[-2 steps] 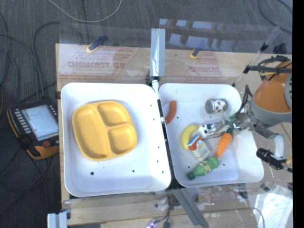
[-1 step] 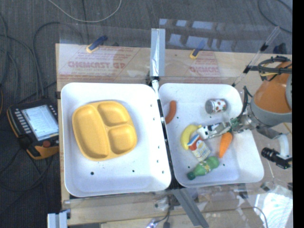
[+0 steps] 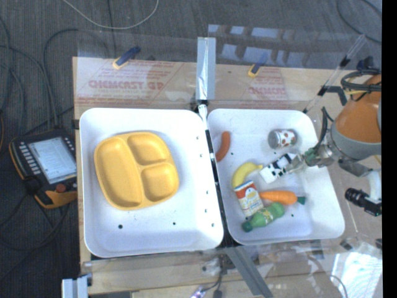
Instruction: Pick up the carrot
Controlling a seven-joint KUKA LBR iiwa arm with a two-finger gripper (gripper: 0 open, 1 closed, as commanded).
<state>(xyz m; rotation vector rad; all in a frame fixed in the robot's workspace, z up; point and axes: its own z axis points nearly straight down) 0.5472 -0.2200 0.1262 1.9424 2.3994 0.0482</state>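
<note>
Two white bins sit side by side on the desk [image 3: 93,89]. The left bin [image 3: 111,234] holds a yellow tray [image 3: 136,168] with three compartments. The right bin [image 3: 322,219] holds the rest. The carrot [image 3: 279,197] lies on its side near the bin's front right, green end pointing right. Just in front of it lies a green bottle [image 3: 265,216], and at its left end a small carton [image 3: 249,198] stands tilted, touching or nearly so. A banana [image 3: 244,172] curves just above the carton. A sausage [image 3: 223,145] lies by the left wall, and a can [image 3: 282,138] rests on its side toward the back.

The arm [image 3: 360,126] reaches in from the right. Its tool [image 3: 277,168] hangs over the bin's middle right, just behind the carrot and apart from it; I cannot tell how it is set, and nothing visibly sits in it.
</note>
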